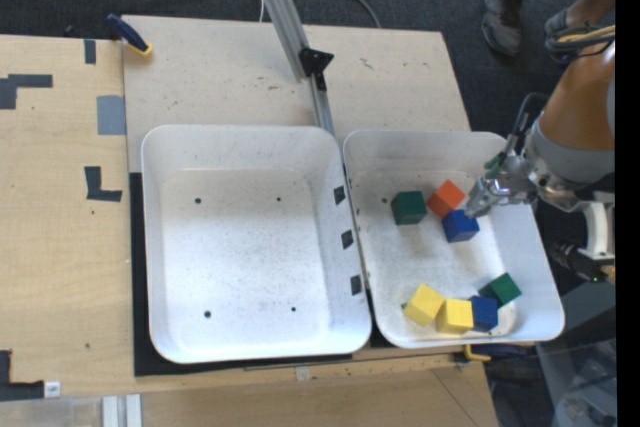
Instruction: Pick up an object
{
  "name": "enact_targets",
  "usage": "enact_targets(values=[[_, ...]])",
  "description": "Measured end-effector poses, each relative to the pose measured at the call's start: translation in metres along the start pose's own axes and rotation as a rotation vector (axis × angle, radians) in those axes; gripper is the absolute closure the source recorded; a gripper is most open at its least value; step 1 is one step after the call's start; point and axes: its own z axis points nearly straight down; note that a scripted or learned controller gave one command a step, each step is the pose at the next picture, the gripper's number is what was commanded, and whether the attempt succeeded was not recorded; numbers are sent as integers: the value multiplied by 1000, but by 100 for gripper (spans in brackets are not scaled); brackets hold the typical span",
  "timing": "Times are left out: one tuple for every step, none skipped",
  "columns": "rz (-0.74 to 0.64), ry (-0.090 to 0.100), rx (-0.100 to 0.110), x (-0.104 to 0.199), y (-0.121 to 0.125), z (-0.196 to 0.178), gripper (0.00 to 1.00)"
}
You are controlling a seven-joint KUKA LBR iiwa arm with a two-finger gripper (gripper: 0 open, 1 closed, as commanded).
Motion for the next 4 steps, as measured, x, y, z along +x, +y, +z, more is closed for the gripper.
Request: enact_targets(values=[[-1, 0, 0, 7, -2, -46, 100], [-1, 0, -1, 7, 0, -99, 100], [-3, 2, 7, 53, -6, -81, 100], [-6, 3, 6, 110, -7, -83, 100]])
